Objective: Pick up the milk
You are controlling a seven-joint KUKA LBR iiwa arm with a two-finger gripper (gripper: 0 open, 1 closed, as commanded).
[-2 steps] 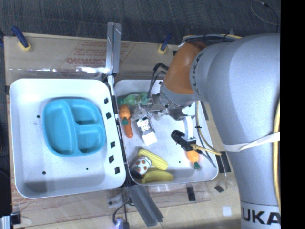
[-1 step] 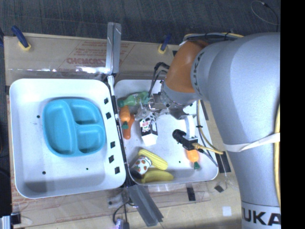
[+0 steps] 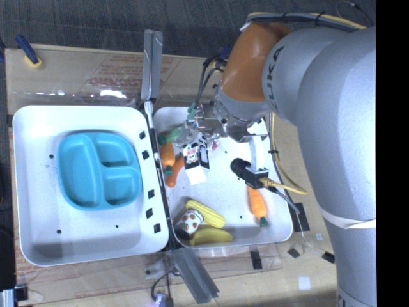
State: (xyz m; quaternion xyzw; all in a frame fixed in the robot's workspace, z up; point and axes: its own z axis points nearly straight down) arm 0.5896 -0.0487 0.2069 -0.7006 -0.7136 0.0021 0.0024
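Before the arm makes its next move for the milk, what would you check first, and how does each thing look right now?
1. Milk carton located: ok, a small cow-patterned carton in the right bin, near its upper left.
2. Gripper over the carton: ok, it hangs just above and beside it.
3. Finger state: cannot tell, the wrist hides it.
4. Carton held: cannot tell, nothing shows it between fingers.
5. Crowding: not ok, a carrot lies right beside the carton.
6. Left bin with the blue tray: ok, away from the arm.
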